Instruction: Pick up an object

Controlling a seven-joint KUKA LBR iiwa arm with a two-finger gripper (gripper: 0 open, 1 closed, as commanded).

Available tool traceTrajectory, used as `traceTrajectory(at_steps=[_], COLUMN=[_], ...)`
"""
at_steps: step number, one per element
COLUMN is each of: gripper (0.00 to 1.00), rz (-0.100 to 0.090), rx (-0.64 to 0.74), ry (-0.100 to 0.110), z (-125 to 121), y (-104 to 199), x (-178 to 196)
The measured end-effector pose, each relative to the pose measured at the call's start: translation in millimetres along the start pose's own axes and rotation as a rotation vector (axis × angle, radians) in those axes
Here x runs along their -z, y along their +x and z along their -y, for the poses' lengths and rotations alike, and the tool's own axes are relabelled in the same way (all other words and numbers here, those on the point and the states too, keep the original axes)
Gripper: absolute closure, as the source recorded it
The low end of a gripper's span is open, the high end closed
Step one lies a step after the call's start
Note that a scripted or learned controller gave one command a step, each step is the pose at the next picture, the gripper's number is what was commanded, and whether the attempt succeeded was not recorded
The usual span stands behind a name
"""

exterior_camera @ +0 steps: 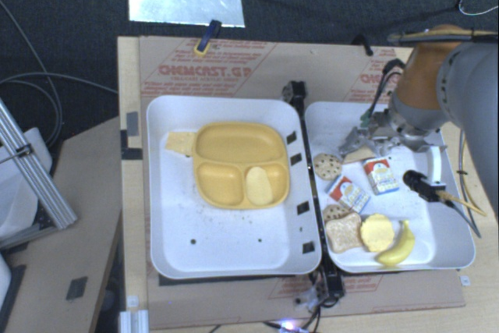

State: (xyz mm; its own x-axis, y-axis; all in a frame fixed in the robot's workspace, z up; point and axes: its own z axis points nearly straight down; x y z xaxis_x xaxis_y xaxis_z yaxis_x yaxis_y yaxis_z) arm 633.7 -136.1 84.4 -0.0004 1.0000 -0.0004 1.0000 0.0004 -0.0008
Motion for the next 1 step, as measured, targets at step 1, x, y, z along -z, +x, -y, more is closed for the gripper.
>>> traceTrajectory(at_steps=[1], gripper=[1.0], rz=[0.001], rx=[0.003], ry=[-0.009], z=[-3.6], y=[0.6], x=[12.7])
